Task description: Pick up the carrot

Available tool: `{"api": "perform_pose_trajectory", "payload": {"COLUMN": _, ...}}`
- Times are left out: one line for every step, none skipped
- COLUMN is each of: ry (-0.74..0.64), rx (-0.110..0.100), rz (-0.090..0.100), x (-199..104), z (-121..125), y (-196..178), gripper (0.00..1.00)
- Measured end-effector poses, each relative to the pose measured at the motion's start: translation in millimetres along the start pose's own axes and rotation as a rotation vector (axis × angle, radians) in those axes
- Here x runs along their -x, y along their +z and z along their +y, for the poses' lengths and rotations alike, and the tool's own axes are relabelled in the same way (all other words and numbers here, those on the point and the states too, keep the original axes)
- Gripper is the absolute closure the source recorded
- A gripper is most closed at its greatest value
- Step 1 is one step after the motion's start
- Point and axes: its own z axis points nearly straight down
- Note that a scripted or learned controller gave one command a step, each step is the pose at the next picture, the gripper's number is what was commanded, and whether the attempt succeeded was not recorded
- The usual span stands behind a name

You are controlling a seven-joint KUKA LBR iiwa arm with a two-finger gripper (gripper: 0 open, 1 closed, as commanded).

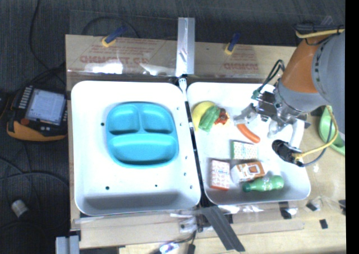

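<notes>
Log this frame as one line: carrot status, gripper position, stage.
carrot: lying in right bin, not held | gripper: above the bin, just right of the carrot | stage: pickup not yet done

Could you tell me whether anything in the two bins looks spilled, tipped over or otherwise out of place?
Only mildly: the green bottle lies on its side at the right bin's near edge, beside small cartons lying at angles. Nothing looks spilled. The carrot lies loose near the gripper.

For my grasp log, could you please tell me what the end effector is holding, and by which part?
Nothing visibly: the carrot lies on the right bin's floor, just below-left of the end effector, with no part seen between its fingers.
</notes>
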Motion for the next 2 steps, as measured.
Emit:
{"api": "perform_pose_trajectory", "payload": {"ry": 0.198, "rx": 0.001, "rz": -0.003, "x": 25.2, "z": 95.2, "y": -2.2, "gripper": 0.0}}
{"api": "perform_pose_trajectory", "payload": {"ry": 0.273, "rx": 0.002, "rz": -0.002, "x": 8.6, "z": 100.5, "y": -65.5, "gripper": 0.0}}
